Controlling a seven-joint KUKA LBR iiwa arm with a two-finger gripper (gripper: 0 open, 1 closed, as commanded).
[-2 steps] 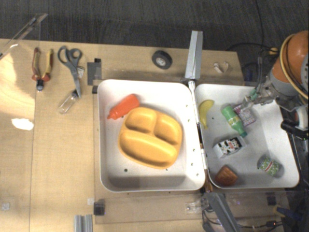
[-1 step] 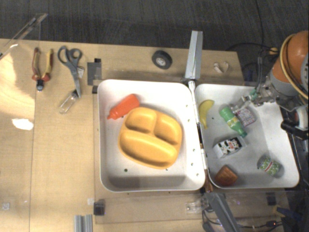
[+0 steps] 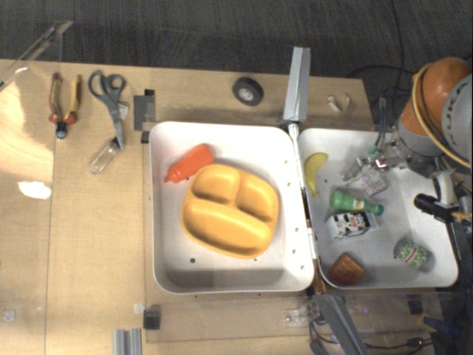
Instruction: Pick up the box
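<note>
The box (image 3: pixel 349 224) is a small black-and-white carton lying in the middle of the right bin (image 3: pixel 436 276), just below a green bottle (image 3: pixel 355 201). My gripper (image 3: pixel 378 160) reaches in from the right and sits low over the far part of that bin, beside a crumpled silvery wrapper (image 3: pixel 367 180). It is above and to the right of the box, with the green bottle between them. Nothing visible is held in it.
The right bin also holds a banana (image 3: pixel 315 170), a brown block (image 3: pixel 346 269) and a green-and-white can (image 3: pixel 412 254). The left bin (image 3: pixel 170 272) holds a large yellow moulded tray (image 3: pixel 230 209) and an orange bottle (image 3: pixel 189 163). Scissors (image 3: pixel 111 98), pliers (image 3: pixel 62 103) and a tape roll (image 3: pixel 248 90) lie on the bench.
</note>
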